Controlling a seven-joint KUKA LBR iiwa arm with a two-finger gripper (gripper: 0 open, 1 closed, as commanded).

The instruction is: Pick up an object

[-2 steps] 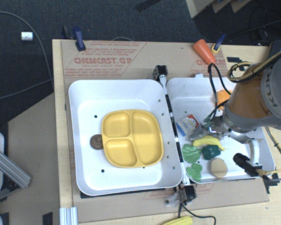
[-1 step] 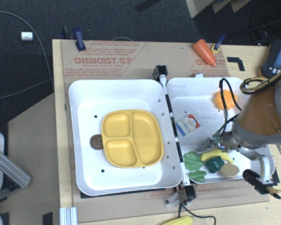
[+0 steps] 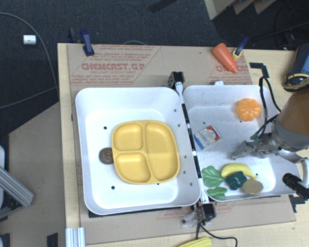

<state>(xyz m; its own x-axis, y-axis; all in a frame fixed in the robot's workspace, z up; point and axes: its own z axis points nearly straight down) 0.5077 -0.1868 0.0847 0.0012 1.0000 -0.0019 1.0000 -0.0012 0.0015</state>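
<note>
Here the grey metal tool (image 3: 245,149), finger state unclear, hovers at twelve o'clock of the curved yellow plastic banana (image 3: 236,169), whose crowded neighbours could spoil a grasp.

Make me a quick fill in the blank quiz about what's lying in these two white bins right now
1. The yellow divided plate has ___ compartments.
2. The orange pumpkin toy lies in the ___ bin.
3. The banana is coloured ___.
4. The brown round piece sits against the plate's ___ edge.

Missing words: three; right; yellow; left
</note>
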